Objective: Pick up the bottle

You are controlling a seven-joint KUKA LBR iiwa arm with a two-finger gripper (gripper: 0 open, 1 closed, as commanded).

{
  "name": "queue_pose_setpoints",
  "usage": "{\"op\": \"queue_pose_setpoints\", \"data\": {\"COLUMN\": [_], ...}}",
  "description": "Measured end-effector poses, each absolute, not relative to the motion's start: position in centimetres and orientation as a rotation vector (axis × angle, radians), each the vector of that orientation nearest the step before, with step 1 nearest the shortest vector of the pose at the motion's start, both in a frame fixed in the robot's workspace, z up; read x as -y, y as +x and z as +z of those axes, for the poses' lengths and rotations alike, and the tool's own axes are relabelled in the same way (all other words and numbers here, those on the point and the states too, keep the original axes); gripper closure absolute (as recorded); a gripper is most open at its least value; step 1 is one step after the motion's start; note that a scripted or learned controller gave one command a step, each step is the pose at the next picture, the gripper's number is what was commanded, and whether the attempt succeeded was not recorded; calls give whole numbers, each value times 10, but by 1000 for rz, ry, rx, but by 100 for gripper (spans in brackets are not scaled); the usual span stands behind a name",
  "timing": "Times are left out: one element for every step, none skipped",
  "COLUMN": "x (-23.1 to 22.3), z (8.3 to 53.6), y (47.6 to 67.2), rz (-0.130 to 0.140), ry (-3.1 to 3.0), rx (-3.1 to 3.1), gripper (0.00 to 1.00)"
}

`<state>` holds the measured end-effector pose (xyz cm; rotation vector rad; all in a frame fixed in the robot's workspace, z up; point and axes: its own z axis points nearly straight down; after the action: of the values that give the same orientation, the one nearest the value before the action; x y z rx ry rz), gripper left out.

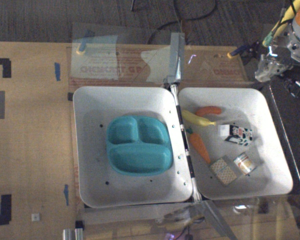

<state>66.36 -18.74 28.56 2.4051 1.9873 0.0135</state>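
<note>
- Bottle (244, 163): we see it lying untouched in the right bin (275, 134).
- Gripper (268, 70): parked beyond that bin; we cannot tell its state.
- Approach, grasp and lift all remain.

Soft overhead light falls evenly across the bench (30, 134), the two white bins (90, 104) bright, nearly washed out. Glare streaks the clear sheet (120, 59) left of the gripper (270, 69), itself blurred, perhaps out of focus. Faint shadows pool under the teal tray (138, 145); the floor lies dim.
</note>
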Motion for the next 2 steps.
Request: {"op": "queue_pose_setpoints", "data": {"x": [188, 188], "z": [297, 308], "y": [665, 665], "rz": [16, 19], "ry": [2402, 2398], "rx": [-1985, -1983], "gripper": [100, 100]}}
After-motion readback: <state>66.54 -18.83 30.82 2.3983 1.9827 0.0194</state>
